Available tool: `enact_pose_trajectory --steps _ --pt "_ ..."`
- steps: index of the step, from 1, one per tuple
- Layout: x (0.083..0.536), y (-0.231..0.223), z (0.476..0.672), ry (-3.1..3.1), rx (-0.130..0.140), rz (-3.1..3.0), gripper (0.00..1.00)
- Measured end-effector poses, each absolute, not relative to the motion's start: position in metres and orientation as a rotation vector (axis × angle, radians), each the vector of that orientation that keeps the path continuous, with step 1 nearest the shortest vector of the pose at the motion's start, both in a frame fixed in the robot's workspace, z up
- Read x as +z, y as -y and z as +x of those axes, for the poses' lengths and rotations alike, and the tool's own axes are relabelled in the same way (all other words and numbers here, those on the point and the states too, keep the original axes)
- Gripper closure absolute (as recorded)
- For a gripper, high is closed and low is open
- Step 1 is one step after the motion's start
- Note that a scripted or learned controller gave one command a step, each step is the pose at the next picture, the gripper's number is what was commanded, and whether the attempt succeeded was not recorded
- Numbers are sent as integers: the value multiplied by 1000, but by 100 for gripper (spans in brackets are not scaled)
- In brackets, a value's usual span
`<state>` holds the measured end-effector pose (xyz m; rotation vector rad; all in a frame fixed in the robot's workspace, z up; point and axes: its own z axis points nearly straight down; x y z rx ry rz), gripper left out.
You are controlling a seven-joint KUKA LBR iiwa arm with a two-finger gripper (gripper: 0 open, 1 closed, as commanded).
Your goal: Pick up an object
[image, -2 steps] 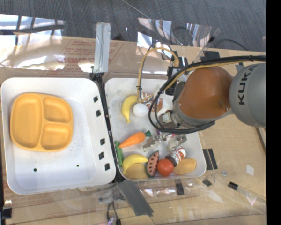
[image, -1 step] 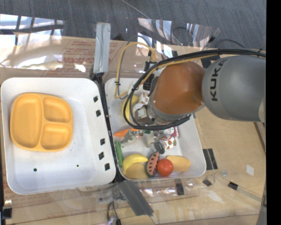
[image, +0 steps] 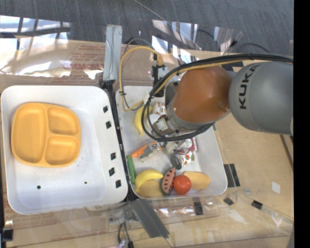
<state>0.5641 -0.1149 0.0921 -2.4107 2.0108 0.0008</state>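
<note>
The grey arm (image: 261, 94) reads "KUKA" in black letters.

Grey rounded arm (image: 261, 94) lettered KUKA in black. Broad glossy orange band (image: 199, 94) above the wrist. Black cables (image: 206, 63) looped along the casing, plus a yellow cable (image: 129, 53) curving off left.

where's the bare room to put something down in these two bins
The left bin has bare floor below and right of the yellow divided plate. The right bin is crowded: the arm covers its upper part, and a tomato, bananas and other toy food fill its lower end.
</note>
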Motion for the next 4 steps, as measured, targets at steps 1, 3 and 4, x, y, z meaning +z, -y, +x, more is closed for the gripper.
enact_pose_trajectory --steps 1,3,4 --pt "102 110 565 -1998 2 -2417 100" --pt "218 68 636 -1944 1 -2466 0" --pt "160 112 592 -2246 5 -2199 0"
